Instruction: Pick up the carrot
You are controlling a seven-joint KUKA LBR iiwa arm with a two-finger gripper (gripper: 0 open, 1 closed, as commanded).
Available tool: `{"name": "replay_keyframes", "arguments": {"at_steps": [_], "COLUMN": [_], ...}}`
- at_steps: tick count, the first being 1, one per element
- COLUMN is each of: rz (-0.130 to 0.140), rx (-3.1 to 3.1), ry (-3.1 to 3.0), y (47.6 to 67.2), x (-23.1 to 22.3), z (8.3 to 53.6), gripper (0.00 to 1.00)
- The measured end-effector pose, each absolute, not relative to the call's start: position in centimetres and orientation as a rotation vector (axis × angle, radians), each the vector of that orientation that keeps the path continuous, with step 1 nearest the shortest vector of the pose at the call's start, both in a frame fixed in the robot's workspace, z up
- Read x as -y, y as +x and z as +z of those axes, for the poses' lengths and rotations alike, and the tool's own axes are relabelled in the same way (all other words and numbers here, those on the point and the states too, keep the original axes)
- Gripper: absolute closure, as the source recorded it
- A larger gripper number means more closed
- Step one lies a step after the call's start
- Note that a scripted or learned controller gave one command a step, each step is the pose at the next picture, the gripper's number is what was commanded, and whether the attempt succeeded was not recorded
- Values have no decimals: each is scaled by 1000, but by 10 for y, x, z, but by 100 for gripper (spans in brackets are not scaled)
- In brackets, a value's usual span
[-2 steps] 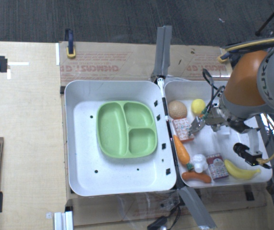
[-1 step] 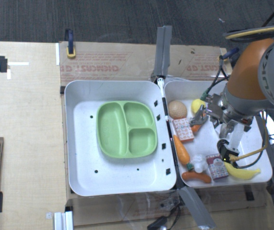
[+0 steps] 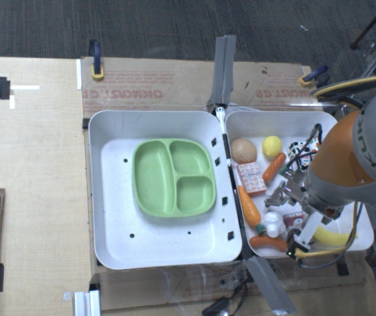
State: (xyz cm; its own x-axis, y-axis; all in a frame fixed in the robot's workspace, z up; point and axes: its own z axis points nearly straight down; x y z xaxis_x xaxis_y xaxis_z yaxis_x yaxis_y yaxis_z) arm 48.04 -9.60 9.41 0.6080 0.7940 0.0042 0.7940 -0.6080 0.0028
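**End effector low over a crowded right bin, three carrot-like pieces in reach**

I see the arm (image 3: 352, 157) reaching into the right bin (image 3: 293, 116), its end effector (image 3: 292, 217) sitting low among the toy food near the bin's front. From this slanted overhead view I cannot tell how it is set, and I see nothing clearly caught in it.

The carrot I take as the target (image 3: 248, 206) lies along the bin's left wall, a tapered, smooth orange cone with a green tip at its lower end, touching the pink-and-white packet (image 3: 251, 178). A second orange carrot piece (image 3: 274, 166) lies tilted just under the yellow lemon (image 3: 272, 145), and a third, redder one (image 3: 268, 243) rests along the front wall. A rough brown round potato (image 3: 243, 150) sits in the back corner, and a banana (image 3: 331, 237) lies beneath the wrist.

My worry is ambiguity and clutter. The pieces look like hard, glossy plastic, and a tapered round body can squirt out of a pinch. The target sits tight against the wall and packet, so there is little room beside it; a descent could clip the wall or drag a neighbour, such as the small white item (image 3: 272, 224), instead.

The left bin (image 3: 99, 176) holds a matte green divided plate (image 3: 173, 176).
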Motion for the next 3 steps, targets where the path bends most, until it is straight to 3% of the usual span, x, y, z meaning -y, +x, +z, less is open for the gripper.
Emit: {"name": "replay_keyframes", "arguments": {"at_steps": [1,2,3], "rz": [8,2,-11], "rx": [-1385,-1386,-1006], "ry": [2814,2817,2977], "y": [482,483,505], "x": [98,99,84], "z": [103,109,211], "gripper": [100,100,100]}}
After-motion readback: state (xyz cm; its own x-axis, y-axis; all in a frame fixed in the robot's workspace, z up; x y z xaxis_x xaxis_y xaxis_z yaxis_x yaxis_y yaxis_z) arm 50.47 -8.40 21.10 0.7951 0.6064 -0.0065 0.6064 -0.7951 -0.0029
